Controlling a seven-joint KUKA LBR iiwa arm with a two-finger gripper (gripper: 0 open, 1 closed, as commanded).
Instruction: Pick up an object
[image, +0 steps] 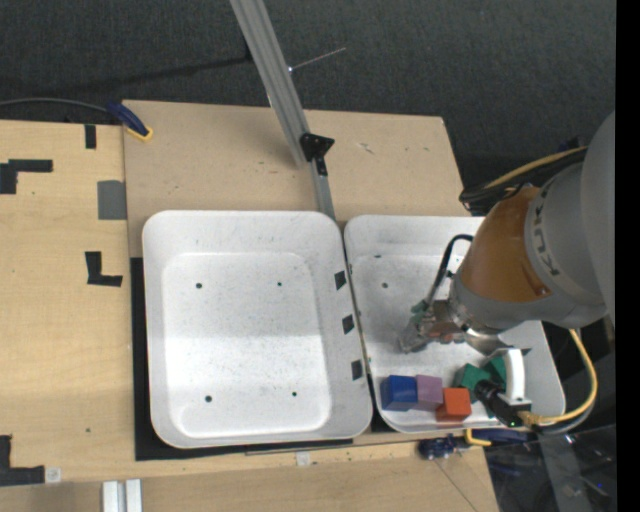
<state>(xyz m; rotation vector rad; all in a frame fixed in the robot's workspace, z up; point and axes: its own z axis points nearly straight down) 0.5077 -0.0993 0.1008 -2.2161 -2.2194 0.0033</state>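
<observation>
Left bin (170, 300): shallow white tray of moulded plastic with rounded corners, its speckled floor marked by four small dark dots, no object lying in it. Bench (60, 300): pale wood-grain board, matte, carrying black tape marks and a grey patch towards its left edge. Metal strut (285, 90): slim grey bar slanting down from the top to the seam between the two trays. Right bin (390, 250): same white plastic, same shallow form, touching the left bin along one side. Blue block (400, 391): small, hard-looking cube with square faces, at the near edge of the right bin. Lilac block (429, 388): pale cube just beside the blue one. Orange block (456, 403): small cube touching the lilac. Green piece (477, 377): dark, irregular in shape, partly hidden by the arm. Gripper (418, 333): grey metal, low over the bin floor above the blocks; whether it has closed on anything cannot be told from here. Arm (520, 260): smooth grey casing with an orange band. Progress: judged early, since every object rests in the bin and the pickup itself remains to be done.
</observation>
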